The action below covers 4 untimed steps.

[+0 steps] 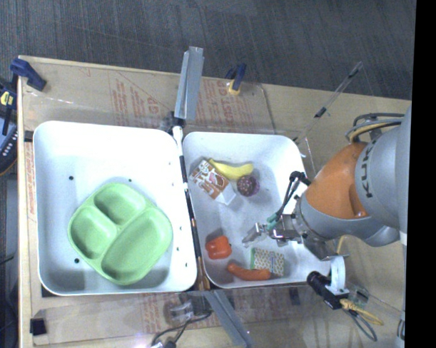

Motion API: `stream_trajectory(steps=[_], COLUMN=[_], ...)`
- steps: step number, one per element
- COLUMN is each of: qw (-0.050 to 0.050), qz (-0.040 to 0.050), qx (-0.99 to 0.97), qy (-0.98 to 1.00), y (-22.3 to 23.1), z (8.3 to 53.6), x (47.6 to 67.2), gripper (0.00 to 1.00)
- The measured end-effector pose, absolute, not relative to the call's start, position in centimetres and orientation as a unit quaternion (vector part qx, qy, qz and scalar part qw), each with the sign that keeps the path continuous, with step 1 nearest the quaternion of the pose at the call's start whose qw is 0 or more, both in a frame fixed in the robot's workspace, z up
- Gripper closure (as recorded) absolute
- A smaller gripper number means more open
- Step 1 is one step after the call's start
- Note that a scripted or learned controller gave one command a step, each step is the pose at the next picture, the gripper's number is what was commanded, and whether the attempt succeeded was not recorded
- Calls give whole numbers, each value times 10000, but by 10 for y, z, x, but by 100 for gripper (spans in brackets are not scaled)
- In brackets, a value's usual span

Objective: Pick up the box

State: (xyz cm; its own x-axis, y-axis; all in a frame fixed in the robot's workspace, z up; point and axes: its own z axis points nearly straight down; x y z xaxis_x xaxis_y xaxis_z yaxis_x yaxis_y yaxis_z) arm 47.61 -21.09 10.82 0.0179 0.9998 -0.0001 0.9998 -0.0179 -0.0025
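Inspecting the right bin [276, 147], we are finding the box [209, 179] lying at its upper left, beside the banana [233, 169]. The gripper [257, 234] is hovering well apart; its opening we cannot tell. We are judging approach pending: travel toward the box, then descend.

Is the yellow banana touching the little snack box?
Touching. In the camera view the banana's left tip meets the top edge of the box, with no white bin floor showing between them.
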Motion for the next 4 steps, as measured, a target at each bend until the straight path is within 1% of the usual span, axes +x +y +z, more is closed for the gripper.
stream_trajectory(steps=[1,2,3,4], qw=[22,8,29,22], qz=[1,7,4,4], qx=[-6336,-7377,-6673,-6653], qy=[-7737,-6751,-7448,-7466], y=[-187,-206,-206,-209], z=[125,145,121,91], x=[477,476,476,477], gripper=[0,0,0,0])
